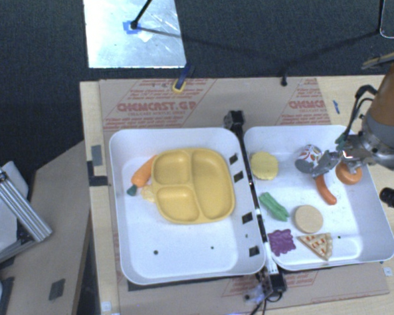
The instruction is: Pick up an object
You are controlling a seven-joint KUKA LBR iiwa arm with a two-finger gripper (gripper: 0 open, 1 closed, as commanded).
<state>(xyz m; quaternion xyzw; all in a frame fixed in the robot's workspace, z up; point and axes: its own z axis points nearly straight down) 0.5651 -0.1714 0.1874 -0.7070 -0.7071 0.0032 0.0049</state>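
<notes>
Reaches in from the right with the gripper [327,163] low over the far part of the right bin [378,242], probably because the nearest loose pieces cluster there. Sits just beside a white-and-red ball [308,155] on one side and an orange disc [350,174] on the other, with the upper end of a red sausage [326,190] close below. Cannot tell whether open wide, narrowed or closed on anything, since grey metal blurs against the white floor; nothing plainly held. Looks like the approach stage of the pick, with ball or sausage as the likeliest target, though hard to say which. Crowding here as the main risk: easy to nudge the ball, likely to roll, or to catch two pieces at once. Farther along the same bin, well apart from the tool and lying flat: a yellow round [265,164], a green pod [274,206], a tan biscuit [308,218], a purple leaf [280,240] and a pizza slice [317,245]. Across the divider, in the left bin [133,257], a yellow divided plate [189,185] with a carrot [142,171] touching its rim, out of easy reach from this pose
</notes>
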